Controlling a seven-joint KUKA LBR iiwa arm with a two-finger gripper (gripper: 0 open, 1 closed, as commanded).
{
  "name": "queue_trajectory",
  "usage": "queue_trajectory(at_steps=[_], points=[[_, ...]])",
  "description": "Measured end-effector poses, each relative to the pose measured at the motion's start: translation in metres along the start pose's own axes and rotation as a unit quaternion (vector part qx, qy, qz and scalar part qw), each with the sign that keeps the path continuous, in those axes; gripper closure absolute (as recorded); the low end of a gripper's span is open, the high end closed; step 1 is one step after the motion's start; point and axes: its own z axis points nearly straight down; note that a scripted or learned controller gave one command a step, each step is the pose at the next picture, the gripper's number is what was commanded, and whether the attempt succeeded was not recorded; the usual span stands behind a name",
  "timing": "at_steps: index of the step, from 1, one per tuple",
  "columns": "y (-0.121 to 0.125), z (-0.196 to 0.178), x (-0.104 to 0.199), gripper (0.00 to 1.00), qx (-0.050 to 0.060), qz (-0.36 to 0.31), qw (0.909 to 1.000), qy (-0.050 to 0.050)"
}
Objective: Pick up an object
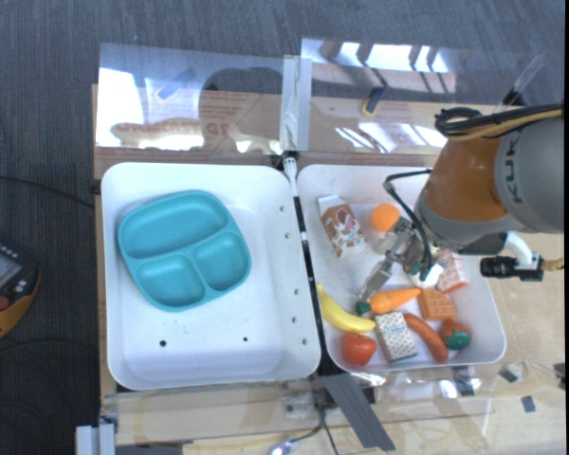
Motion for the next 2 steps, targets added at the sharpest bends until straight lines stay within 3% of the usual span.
queue_trajectory(at_steps=[1, 2], points=[[-0.049, -0.002, 0.058, 0.0, -0.001, 0.0, 1.0, -0.002], [-0.047, -0.012, 0.057, 1.0, -0.003, 0.0, 1.0, -0.004]])
